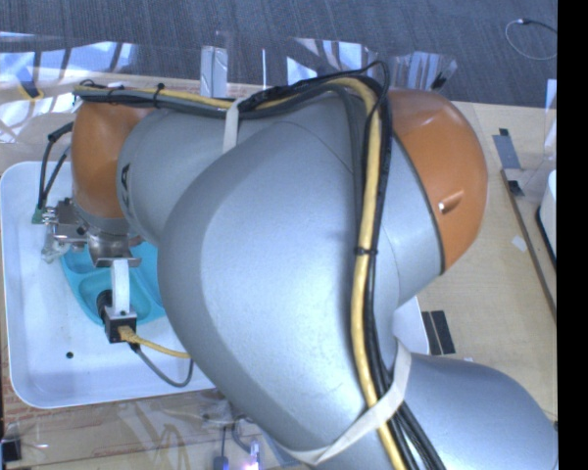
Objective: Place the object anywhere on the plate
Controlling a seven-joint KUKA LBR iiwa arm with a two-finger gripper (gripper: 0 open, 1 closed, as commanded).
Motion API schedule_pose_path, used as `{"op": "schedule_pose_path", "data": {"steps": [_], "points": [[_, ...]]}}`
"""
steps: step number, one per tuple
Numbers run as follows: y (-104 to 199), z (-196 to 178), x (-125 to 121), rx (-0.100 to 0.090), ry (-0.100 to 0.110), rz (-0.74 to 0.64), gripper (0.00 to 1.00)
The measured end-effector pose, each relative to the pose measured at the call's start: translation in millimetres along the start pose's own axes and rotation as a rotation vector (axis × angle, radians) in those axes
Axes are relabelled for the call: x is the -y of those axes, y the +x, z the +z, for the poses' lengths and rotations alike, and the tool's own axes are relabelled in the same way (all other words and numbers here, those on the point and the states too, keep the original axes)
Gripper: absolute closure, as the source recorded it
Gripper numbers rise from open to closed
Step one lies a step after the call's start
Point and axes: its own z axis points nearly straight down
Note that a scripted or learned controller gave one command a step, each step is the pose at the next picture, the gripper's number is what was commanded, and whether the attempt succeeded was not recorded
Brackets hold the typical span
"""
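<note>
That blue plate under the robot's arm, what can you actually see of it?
The blue plate shows as a light blue, smooth, glossy-looking surface with a curved outer edge, likely plastic. It lies flat on the floor of the left white bin, toward the bin's middle. Much of it is hidden beneath the grey arm and the wrist hardware hanging over it, so its full outline cannot be told. A white bracket with a yellow cable sits over its near edge. Whether anything lies on the plate cannot be told.
</note>
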Motion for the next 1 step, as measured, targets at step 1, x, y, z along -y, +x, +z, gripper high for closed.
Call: {"op": "schedule_pose_path", "data": {"steps": [1], "points": [[-5.2, -3.5, 6.8, -0.002, 0.008, 0.096, 0.00]]}}
